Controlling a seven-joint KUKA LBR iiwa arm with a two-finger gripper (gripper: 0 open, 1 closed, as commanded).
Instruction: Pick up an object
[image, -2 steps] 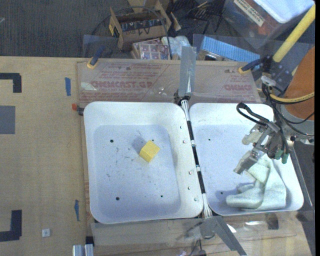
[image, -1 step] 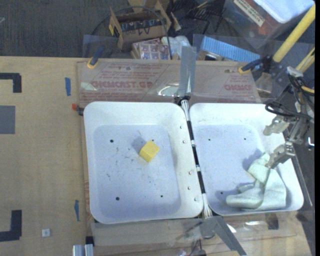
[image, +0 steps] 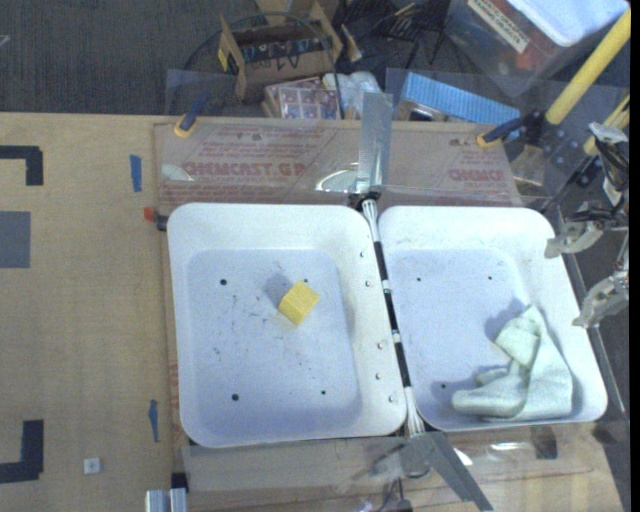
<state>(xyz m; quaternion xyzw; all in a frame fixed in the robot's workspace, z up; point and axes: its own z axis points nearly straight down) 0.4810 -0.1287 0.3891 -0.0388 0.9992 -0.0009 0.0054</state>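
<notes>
two white bins side by side on the bench. left bin has a small yellow block lying a bit above centre, tilted diamond-wise, well apart from all walls. right bin has a crumpled pale cloth in its lower right corner, bunched against the wall. arm parts show at the right edge near the right bin, well above the contents; pincer state: cannot tell from this view.

handling guess: block looks light and stiff, probably foam or wood, flat faces, easy to pinch across two opposite sides if the pincer turns to match its angle; might skid on the smooth bin floor. cloth is soft and floppy, no fixed shape; grab a raised fold near the top hump, expect it to drape and maybe slip out.
</notes>
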